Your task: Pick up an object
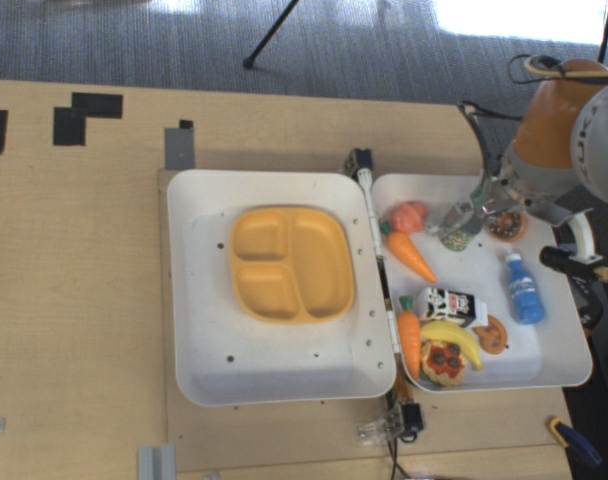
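My gripper (pixel 462 224) is low in the back part of the right bin (pixel 574 363), reaching in from the arm (pixel 564 133) at the upper right. It is just right of a pink-red fruit (pixel 409 215) and left of a brown donut (pixel 507 226). An orange carrot (pixel 412 255) lies in front of it, apart from it. Nearer the front are a blue bottle (pixel 525 290), a black-and-white carton (pixel 450 305), a banana (pixel 456 340), a second carrot (pixel 409 340), a pizza slice (pixel 442 364) and a small pretzel-like piece (pixel 492 336).
The left bin (pixel 199 368) holds a yellow divided plate (pixel 289 264). A black bracket and rail (pixel 362 163) run between the bins. The wooden bench (pixel 74 288) surrounds both bins.
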{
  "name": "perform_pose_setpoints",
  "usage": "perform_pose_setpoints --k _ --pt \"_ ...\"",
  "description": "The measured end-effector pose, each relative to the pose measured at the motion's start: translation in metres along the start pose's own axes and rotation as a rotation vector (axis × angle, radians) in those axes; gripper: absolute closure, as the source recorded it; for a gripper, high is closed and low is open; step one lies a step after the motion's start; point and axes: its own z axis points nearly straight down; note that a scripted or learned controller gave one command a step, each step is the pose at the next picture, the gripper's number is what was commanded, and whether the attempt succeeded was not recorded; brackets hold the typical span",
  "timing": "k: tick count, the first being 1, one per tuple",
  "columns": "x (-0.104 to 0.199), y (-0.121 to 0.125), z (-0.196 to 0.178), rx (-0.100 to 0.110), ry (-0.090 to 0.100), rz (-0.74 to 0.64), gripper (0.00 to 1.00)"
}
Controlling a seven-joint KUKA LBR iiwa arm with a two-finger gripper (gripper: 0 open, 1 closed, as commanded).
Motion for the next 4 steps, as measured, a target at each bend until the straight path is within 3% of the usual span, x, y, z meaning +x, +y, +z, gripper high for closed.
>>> perform_pose_setpoints --k 1,2,3,4 --pt "-0.044 0.005 0.019 0.011 0.012 -0.097 0.00" --pt "0.009 -0.021 0.019 -0.002 -0.001 -0.416 0.00" --pt "-0.006 -0.021 0.019 -0.003 -0.004 -0.825 0.00" --pt "-0.024 -0.004 0.019 -0.003 -0.003 -1.161 0.00"
